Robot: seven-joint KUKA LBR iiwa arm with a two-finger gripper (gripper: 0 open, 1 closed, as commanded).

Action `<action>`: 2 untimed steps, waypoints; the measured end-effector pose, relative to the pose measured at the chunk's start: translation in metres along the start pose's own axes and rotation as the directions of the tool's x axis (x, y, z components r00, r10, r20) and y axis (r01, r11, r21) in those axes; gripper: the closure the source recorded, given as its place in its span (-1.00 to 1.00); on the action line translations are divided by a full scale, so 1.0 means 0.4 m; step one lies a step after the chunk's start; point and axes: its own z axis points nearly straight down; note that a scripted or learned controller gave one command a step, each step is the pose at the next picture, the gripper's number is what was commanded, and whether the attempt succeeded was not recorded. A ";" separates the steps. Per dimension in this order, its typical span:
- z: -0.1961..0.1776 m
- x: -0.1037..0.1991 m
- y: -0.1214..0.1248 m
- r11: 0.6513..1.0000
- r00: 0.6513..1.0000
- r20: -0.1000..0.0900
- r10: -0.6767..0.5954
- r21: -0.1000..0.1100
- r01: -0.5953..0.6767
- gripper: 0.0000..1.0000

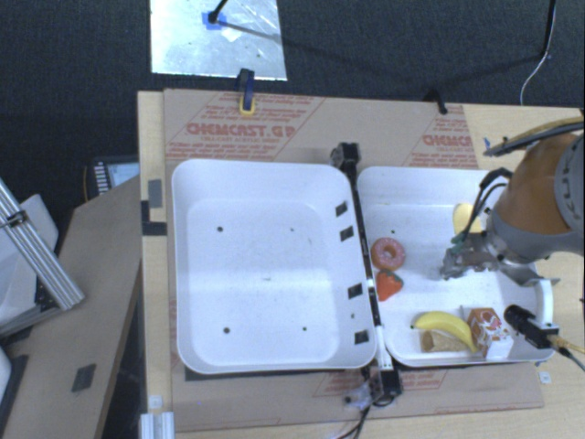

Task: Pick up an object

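Your candidate objects all sit in the right bin (411, 186). Nearest to the gripper (454, 265) is a pale yellow rounded piece (463, 216), just above it in the picture and partly hidden by the arm (539, 204). To the gripper's left, near the divider, you have a pink frosted donut (388, 253), and just below that a red-orange piece (389, 286), touching or nearly touching the donut. Below the gripper, toward the bin's near edge, a banana (443, 324) lies curved over a tan slice that looks like bread (441, 341). Right beside those, below and a bit right of the gripper, is a small red-and-white box (487, 330).

The gripper itself hangs low over the bare floor of the right bin, between the donut and the arm's body. You can't read the fingertips here: they are small and blurred, so apart or together cannot be told. Nothing shows between them.

Far to the gripper's left is the left bin (265, 263), white with a few dark dots on its floor. Both bins rest on a brown cardboard sheet (274, 126) with red print. A black clip (346, 155) sits at the far end of the divider, above and left of the gripper.
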 end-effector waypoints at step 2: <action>-0.238 0.356 -0.122 1.000 1.000 -0.004 -0.011 -0.008 0.011 1.00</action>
